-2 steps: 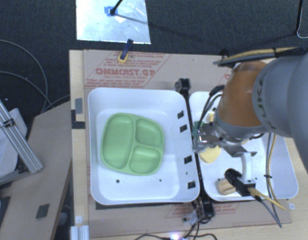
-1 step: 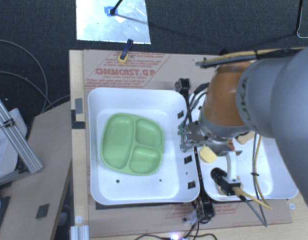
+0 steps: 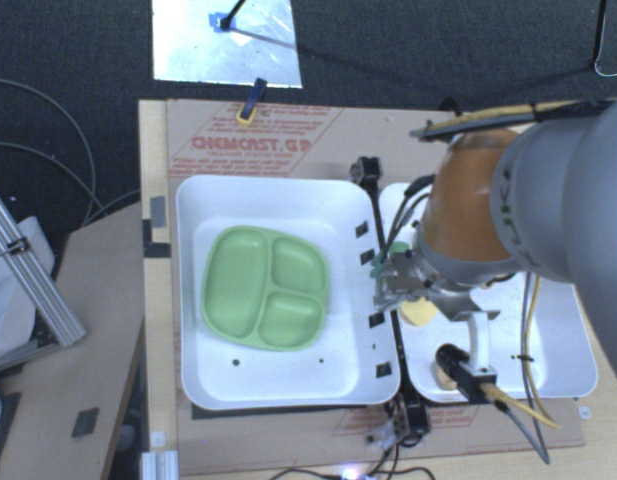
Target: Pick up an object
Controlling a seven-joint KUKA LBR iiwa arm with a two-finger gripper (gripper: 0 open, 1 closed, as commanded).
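A pale yellow object (image 3: 420, 314) lies at the left side of the right bin (image 3: 558, 368), half hidden under the wrist. My gripper (image 3: 396, 286) hangs right above it, close to the wall between the two bins, and the grey and orange arm covers most of that bin. Whether the gripper touches the yellow object cannot be told. A green divided plate (image 3: 264, 287) rests flat in the middle of the left bin (image 3: 218, 203), well left of the gripper.
Black clips (image 3: 368, 257) line the divider between the bins. A cardboard sheet (image 3: 248, 140) lies under the bins, with a shiny metal sheet (image 3: 226, 28) behind it. An aluminium frame (image 3: 28, 278) stands at the far left.
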